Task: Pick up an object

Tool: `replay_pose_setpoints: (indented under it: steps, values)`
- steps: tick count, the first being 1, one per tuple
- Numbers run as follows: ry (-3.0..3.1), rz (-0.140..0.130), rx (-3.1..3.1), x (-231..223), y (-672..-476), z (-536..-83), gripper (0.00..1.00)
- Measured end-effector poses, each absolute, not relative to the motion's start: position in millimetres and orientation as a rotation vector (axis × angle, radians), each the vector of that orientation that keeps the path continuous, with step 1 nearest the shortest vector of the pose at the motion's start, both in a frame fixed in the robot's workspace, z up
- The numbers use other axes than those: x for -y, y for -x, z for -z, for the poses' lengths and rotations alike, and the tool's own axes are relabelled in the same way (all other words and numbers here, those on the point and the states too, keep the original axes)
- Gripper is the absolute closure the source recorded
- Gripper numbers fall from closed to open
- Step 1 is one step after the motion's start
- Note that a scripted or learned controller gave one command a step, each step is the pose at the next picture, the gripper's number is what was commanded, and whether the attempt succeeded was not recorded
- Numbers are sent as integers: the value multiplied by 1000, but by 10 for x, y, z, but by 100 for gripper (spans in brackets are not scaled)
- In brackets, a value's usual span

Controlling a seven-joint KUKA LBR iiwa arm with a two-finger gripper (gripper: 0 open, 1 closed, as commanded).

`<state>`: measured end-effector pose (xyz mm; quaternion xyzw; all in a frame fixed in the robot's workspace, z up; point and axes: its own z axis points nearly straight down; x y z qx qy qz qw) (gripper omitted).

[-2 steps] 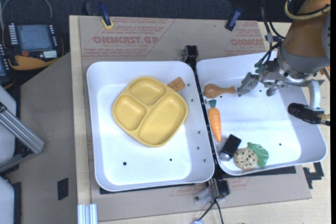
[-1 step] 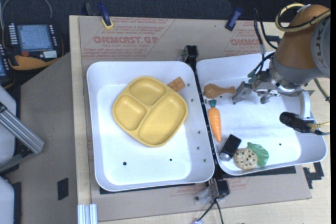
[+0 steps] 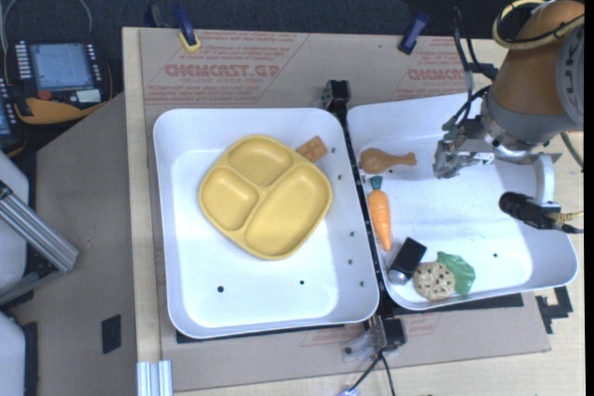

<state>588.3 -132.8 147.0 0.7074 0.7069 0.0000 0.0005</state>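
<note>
The right bin holds a tan chicken drumstick near its upper left. An orange carrot lies lengthwise below it. A small black block, a round cookie and a green leafy piece sit at the bin's lower left. My gripper hangs over the upper middle of the right bin, just right of the drumstick, with nothing seen between its fingers.
A yellow divided plate fills the middle of the left bin, with a small brown block at its upper right edge. The arm comes in from the upper right. A black divider separates the bins.
</note>
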Motion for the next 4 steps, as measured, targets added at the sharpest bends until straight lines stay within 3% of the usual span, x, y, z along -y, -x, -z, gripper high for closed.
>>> replay_pose_setpoints:
  steps: [2,4]
  values:
    - [-2215,-6,-2218,1310,-5931,-2386,100]
    - [-2218,2,-2231,235,-5986,-2157,100]
